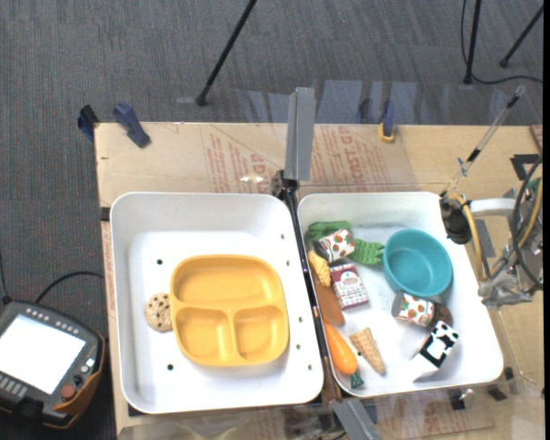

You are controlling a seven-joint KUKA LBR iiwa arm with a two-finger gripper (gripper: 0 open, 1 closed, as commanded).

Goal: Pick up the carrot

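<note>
Readable markings: faint red print on cardboard, nothing legible elsewhere.

The cardboard sheet (348, 159) under the bins carries large red block lettering, seen upside down and partly hidden by the bins and the grey post; the letters are too washed out to spell with any confidence. The small red-and-white carton (348, 286) in the right bin has a printed front, but its wording is too small to read. The two little cans (335, 244) (414, 310) show printed patterns, no legible text.
</note>
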